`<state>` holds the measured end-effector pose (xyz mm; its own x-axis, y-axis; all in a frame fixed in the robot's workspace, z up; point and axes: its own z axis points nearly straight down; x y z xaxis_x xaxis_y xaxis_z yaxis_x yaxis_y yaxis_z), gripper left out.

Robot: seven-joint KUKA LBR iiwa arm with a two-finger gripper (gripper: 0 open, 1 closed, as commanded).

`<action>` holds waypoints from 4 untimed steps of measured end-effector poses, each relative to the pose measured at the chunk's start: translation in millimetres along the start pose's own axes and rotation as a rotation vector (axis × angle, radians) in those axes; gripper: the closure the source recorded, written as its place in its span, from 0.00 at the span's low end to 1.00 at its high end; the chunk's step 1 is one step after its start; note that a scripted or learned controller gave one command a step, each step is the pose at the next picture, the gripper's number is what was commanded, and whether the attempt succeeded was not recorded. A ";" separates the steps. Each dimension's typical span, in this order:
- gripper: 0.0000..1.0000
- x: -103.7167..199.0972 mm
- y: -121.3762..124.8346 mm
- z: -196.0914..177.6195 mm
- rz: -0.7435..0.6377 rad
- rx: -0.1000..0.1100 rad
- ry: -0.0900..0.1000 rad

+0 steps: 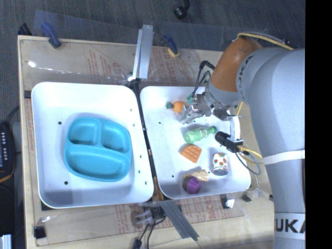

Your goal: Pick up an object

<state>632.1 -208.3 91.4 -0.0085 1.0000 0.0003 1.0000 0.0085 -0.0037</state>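
purple rounded toy (192, 185) | glossy green bottle (199, 134) | metal pincer (191, 111) low beside orange ball (179, 107), grip state unclear

floor (93, 4): dark grey carpet | bench (78, 53): pale wood | chair castor (180, 10): black, top

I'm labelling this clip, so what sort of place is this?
Probably a robotics lab's picking bench: a KUKA arm reaches over two white bins clamped to a board. One bin holds a blue tray, the other small toys such as a green bottle. Grey carpet surrounds the bench.
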 end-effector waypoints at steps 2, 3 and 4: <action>0.00 1.1 -40.5 -0.4 0.000 -0.001 0.000; 1.00 0.7 -39.9 -10.9 -0.003 -0.001 -0.001; 0.00 0.7 -39.9 -10.8 -0.003 -0.001 -0.001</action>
<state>592.2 -207.9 102.3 -0.0115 0.9999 -0.0008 0.9999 0.0115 -0.0024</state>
